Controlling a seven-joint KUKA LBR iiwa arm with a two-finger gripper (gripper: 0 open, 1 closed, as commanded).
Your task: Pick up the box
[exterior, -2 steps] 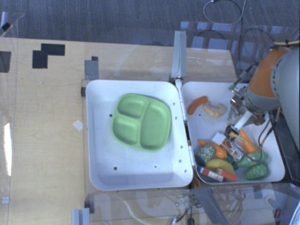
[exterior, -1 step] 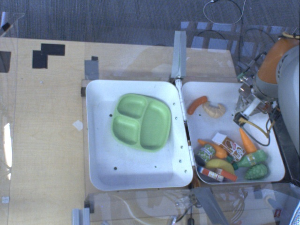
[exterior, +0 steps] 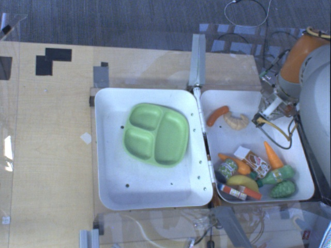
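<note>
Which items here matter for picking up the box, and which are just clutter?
Job: box, gripper, right bin.
Clutter: green tray, left bin, sausage, croissant, carrot, banana.

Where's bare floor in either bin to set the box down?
Left bin: white floor all around the green plate, widest along the near edge. Right bin: a bare patch between the croissant and the box. Its near end is crowded with toy food.
</note>
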